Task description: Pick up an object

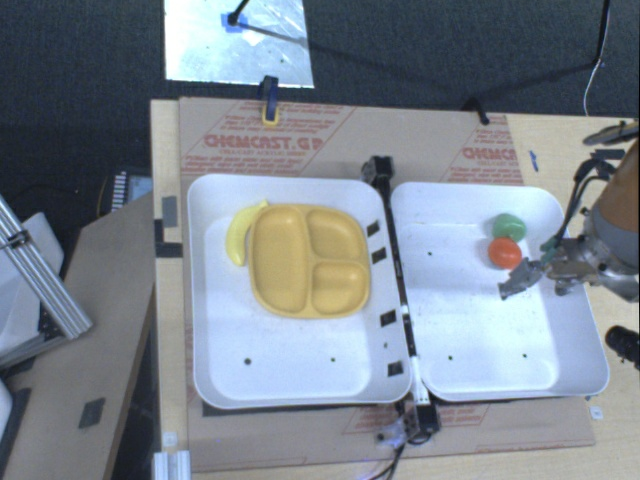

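The pincer (522, 280) is hovering low in the right bin (480, 368), whether parted or together I cannot tell, while the orange ball (504, 254) is lying just up-left of it (touching a green ball (509, 226)).

You see two bins, the left bin (215, 298) and the right bin (470, 348), in smooth white plastic with a soft sheen. The yellow divided tray (305, 260) looks like matt moulded plastic. Under them lies printed brown cardboard (300, 138), flat and dull. The sheet (240, 28) beyond glints like crinkled foil.
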